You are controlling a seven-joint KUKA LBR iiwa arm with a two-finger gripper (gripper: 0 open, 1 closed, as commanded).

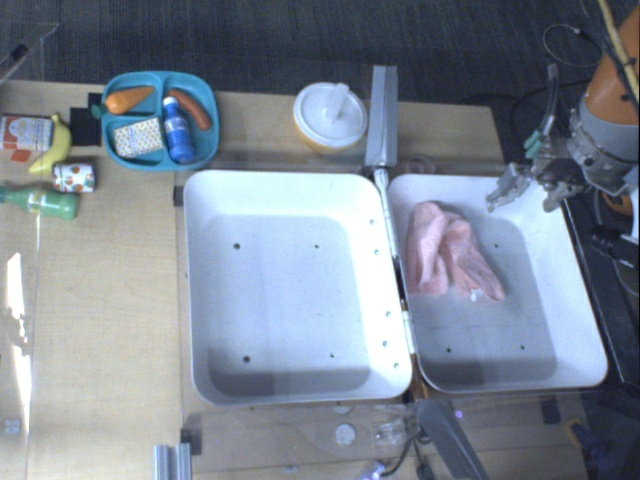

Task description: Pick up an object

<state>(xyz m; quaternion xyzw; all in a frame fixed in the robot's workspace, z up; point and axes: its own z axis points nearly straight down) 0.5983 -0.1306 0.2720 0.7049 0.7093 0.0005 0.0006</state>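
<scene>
A crumpled pink cloth (452, 251) lies in the right bin (560, 368), in its upper left part. My gripper (525, 194) hangs over the bin's upper right corner, to the right of and above the cloth, apart from it. Its two fingers (500, 192) are spread, with nothing between them. The arm with its orange band (612, 93) comes in from the right edge.
The left bin (290, 278) sits beside the right one, with a grey divider post (381, 118) above their joint. Behind the bins stand a white lidded cup (331, 116) and a blue tray (160, 120) of toy food. Small toys (45, 163) lie at the far left.
</scene>
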